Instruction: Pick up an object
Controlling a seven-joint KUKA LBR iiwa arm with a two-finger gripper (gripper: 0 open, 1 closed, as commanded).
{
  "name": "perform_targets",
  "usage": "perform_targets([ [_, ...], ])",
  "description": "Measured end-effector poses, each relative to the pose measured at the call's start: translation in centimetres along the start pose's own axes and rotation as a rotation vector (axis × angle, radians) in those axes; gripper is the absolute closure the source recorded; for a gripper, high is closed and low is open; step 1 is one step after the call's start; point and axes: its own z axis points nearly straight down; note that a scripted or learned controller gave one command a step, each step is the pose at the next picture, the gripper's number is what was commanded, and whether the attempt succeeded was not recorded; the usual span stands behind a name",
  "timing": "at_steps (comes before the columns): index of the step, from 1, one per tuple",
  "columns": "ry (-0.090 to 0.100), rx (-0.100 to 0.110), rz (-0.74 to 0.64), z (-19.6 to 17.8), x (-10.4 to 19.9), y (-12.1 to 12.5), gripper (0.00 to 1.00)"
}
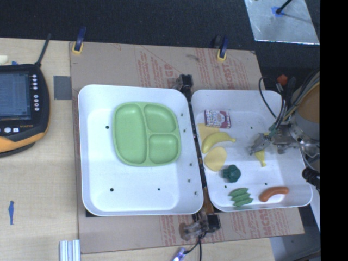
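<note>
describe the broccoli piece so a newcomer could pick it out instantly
Start at the right bin, the one holding the small toy foods. Near its middle, just below the pale yellow round piece and above the green pea pods, sits the broccoli. It is the only dark green, lumpy item; the pods are lighter and elongated.

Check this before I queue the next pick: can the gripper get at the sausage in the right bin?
Probably yes. The sausage lies alone near the front wall of the right bin, apart from the pea pods, with nothing on top. The gripper sits just above it in the picture.
</note>
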Motion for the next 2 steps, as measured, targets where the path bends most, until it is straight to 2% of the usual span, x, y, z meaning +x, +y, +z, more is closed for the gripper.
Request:
perform_targets([
  [1, 0.002, -0.001, 0.001, 2.8, 2.3, 0.2, 0.00],
  [2, 0.001, 0.001, -0.001, 1.8, 2.2, 0.2, 1.00],
])
